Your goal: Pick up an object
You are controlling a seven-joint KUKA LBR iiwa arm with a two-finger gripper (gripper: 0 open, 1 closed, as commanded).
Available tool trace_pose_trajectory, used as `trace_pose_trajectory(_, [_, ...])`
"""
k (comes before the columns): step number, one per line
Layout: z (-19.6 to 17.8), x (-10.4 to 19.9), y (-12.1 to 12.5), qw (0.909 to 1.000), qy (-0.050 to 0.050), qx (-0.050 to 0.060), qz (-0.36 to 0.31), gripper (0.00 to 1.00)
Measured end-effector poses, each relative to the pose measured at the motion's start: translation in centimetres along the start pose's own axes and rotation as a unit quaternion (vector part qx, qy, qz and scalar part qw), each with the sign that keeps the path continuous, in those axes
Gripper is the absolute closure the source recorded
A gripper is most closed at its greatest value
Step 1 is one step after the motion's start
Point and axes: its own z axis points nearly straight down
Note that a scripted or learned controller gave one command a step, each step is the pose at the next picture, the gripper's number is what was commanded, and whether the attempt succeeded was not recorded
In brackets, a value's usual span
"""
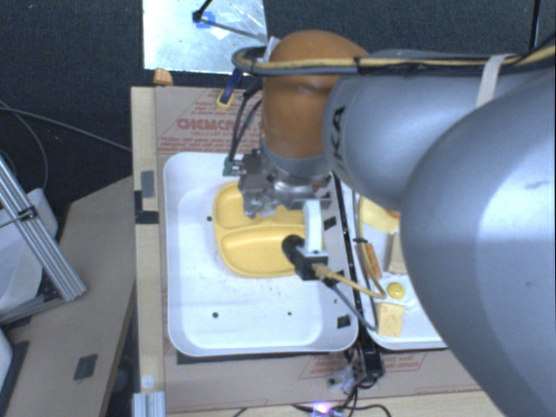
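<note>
one fixed cam above bench, slanted down on bins (187,320), close, arm (452,146) prob blocking right

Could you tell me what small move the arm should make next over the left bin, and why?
Probably a short, straight descent. The gripper hangs directly above the yellow, rounded plastic object lying in the shallow white left bin, with the wrist body covering its upper part. Nothing shows the object being held, so going lower before closing seems the sensible next step.
</note>
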Motion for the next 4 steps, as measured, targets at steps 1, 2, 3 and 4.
trace_pose_trajectory(1, [-6.6, 4.5, -2.3, 1.0000, 0.002, -0.005, 0.000, 1.00])
trace_pose_trajectory(2, [-21.6, 4.1, 3.7, 0.9999, 0.003, -0.014, 0.002, 1.00])
trace_pose_trajectory(3, [-14.9, 4.0, 9.5, 1.0000, 0.000, -0.003, 0.004, 1.00])
trace_pose_trajectory(4, [-13.4, -2.1, 5.0, 1.0000, -0.001, -0.002, 0.006, 1.00])
